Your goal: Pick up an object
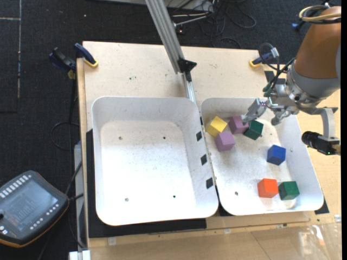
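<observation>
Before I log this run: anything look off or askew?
Nothing is spilled or damaged. All the cubes lie in the right bin, and the dark green cube beside the gripper sits tilted.

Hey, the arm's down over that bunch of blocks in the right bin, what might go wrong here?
The gripper hangs beside a tight cluster: dark green cube, purple cubes and yellow cube. It may shove a neighbour rather than grasp one. The green cube looks tilted, so it could slip out.

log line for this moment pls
phase: reaching | gripper: over right bin, far end | nearest: dark green cube | held: nothing seen | left bin: no blocks
</observation>
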Available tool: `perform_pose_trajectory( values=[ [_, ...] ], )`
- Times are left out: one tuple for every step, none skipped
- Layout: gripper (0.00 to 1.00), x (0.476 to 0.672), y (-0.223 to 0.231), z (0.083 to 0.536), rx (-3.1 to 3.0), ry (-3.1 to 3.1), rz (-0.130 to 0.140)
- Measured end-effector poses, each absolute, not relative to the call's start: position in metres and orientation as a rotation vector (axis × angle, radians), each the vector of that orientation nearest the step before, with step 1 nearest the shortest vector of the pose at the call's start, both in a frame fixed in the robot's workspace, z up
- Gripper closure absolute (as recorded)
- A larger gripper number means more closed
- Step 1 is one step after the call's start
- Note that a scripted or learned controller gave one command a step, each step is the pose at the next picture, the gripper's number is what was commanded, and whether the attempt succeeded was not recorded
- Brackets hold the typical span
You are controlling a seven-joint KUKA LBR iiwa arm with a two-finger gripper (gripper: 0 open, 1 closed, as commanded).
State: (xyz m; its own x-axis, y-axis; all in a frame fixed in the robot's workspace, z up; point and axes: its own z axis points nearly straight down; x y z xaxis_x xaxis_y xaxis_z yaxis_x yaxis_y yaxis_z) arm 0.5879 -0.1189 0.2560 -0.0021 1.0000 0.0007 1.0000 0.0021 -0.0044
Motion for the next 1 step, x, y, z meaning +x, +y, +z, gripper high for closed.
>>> perform_pose_trajectory(
  values=[
    [0.00, 0.5887, -0.1193, 0.2586, -2.221, -2.223, 0.000]
  ],
)
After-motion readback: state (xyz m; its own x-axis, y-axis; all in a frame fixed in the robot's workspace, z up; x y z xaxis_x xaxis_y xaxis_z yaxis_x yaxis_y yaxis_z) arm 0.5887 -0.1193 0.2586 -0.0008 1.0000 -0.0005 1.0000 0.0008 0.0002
